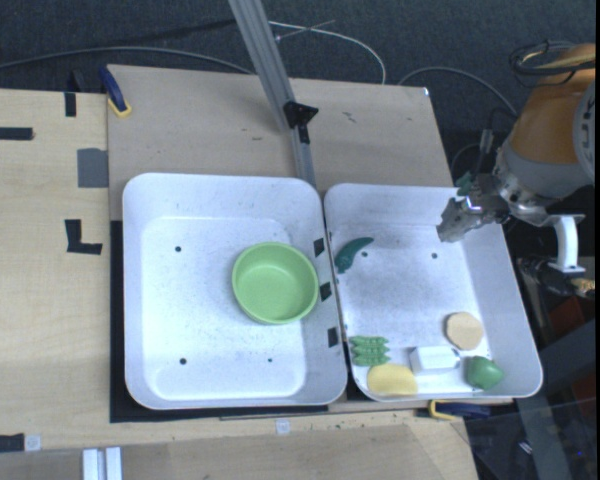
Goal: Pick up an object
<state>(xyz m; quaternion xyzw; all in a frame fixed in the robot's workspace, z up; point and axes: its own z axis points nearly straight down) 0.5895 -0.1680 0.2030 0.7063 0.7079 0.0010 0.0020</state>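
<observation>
My gripper [456,222] hangs over the upper right corner of the right bin [410,203], with nothing seen between its fingers. Below it in that bin lie a dark green curved piece [352,251] near the left wall, a tan round piece [464,330], a white block [433,358], a green ball [484,373], a yellow lump [391,379] and a green ridged piece [369,348] along the front. A light green bowl [274,283] sits in the left bin [170,203].
A grey pole [265,53] slants down from the top to the seam between the bins. Cables [330,43] trail on the dark floor behind the bench. The arm's orange band [555,63] is at the right edge.
</observation>
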